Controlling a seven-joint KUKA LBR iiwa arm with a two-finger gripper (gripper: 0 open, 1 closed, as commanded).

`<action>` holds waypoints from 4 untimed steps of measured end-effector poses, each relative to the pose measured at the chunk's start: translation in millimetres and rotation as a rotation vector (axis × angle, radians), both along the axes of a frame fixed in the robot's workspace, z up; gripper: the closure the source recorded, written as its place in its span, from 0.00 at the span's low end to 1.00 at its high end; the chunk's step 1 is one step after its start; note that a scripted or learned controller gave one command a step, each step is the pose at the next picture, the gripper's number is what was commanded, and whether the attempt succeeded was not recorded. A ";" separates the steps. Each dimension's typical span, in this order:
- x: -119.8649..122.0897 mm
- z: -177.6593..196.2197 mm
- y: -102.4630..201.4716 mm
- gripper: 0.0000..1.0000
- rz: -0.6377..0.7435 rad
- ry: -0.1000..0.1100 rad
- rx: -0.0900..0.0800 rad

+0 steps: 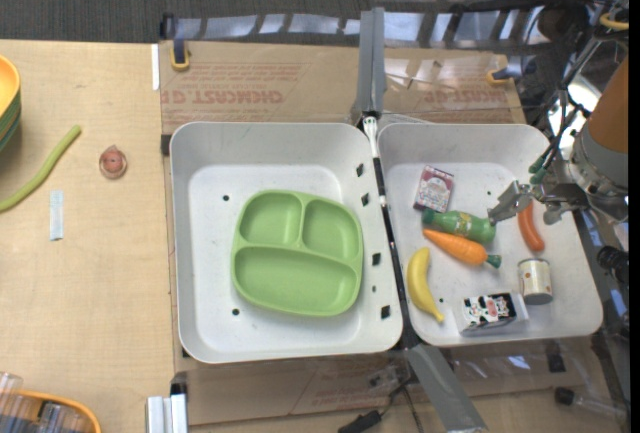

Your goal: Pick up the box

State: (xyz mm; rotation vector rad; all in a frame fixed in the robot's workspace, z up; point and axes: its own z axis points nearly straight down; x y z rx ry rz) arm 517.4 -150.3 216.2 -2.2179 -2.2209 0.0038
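You see the gripper (520, 202) over the right bin (570, 321), fingers spread apart and holding nothing. The box (435, 188) lies to its left, just beyond the green bottle (458, 224).

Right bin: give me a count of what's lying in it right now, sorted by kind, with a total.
Boxes: 2, a pink box and a black-and-white box
Play food: 3, a banana, a carrot, a sausage
Bottles: 1, a green bottle
Cans: 1, a small can
Total: 7
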 end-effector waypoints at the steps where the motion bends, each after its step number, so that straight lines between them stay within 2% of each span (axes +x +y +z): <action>1: 73.1 -51.1 31.4 0.00 0.336 -0.004 0.000; 2: 106.0 -116.4 40.3 0.00 0.322 -0.012 -0.003; 3: 107.6 -104.3 39.3 1.00 0.318 -0.018 -0.003; 4: 107.6 -104.3 39.3 0.00 0.318 -0.018 -0.004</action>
